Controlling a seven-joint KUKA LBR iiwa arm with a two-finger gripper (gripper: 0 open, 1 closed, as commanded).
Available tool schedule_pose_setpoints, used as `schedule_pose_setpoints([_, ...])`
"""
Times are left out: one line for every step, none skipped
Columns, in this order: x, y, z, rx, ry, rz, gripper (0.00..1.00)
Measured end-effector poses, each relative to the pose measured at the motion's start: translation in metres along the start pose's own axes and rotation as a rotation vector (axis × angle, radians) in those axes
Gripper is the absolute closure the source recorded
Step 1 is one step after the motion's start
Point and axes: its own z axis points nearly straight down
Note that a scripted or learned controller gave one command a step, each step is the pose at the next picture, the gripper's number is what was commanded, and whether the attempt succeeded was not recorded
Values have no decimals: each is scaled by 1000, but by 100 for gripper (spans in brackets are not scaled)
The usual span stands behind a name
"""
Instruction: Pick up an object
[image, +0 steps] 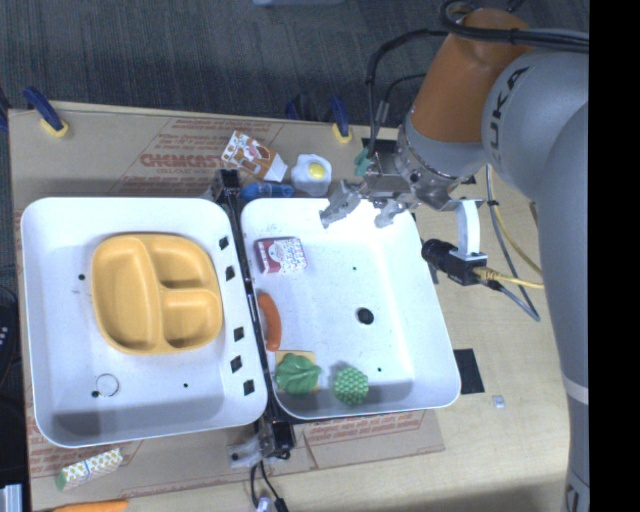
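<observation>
progress: honestly not far, as I read it. Nothing is lifted yet; every item I can see sits in a bin or on the bench, so the whole grab is left to do.

jaws: the jaws (362, 205) hang over the back edge of the right bin (425, 330), fingers spread apart with only white bin floor between them. Holding nothing, touching nothing that I can make out.

nearest candidate: the red-and-white packet (280, 255), lying flat near the back left of the right bin, a bit left of and in front of the jaws. That's my guess for the target (the task doesn't name one).

other stuff in right bin: orange carrot-like piece (268, 318) along the left wall, green leafy toy (297, 373) and green round textured thing (350, 385) at the front, close together. Small dark spot (365, 317) mid-floor, can't tell what it is.

left bin: the left bin (50, 330) carries a yellow divided tray (155, 290), well apart from the arm.

behind the bins: a small printed carton (243, 153), a blue item (265, 190) and a yellow-white piece (312, 172) on the bench (510, 410).

what's left: move over a target, drop down, close, lift. The packet lying flat may be awkward to pinch, I reckon.
</observation>
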Motion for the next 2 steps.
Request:
schedule_pose_setpoints([13, -3, 135, 2, 1, 183, 0])
schedule_pose_setpoints([70, -19, 81, 0, 1, 175, 0])
